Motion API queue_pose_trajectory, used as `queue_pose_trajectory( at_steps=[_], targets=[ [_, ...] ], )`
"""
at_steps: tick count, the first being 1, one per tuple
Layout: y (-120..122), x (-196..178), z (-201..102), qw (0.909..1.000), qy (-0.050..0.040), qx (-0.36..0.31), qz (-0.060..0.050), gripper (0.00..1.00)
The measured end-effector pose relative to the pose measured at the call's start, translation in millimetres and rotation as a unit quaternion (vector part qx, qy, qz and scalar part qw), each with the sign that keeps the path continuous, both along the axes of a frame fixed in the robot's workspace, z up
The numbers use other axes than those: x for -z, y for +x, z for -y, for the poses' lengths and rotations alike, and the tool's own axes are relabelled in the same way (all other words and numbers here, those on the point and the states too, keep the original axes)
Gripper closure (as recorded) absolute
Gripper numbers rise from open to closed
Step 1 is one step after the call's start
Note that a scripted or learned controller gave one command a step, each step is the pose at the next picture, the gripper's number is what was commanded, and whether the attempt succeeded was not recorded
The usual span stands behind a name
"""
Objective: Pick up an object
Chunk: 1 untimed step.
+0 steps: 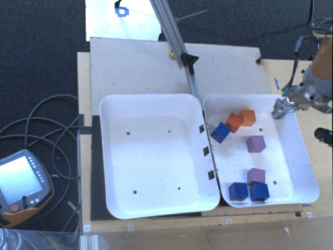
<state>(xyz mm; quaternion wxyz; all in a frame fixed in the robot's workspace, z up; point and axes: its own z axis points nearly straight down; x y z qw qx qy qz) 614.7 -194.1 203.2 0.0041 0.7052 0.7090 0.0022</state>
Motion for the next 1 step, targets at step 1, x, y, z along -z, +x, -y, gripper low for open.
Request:
queue_pose_trajectory(
  at_steps=[1],
  targets=[
    [1.7,-41.5,0.5,1.0000,0.0000,0.000,-0.001,1.00]
  ],
)
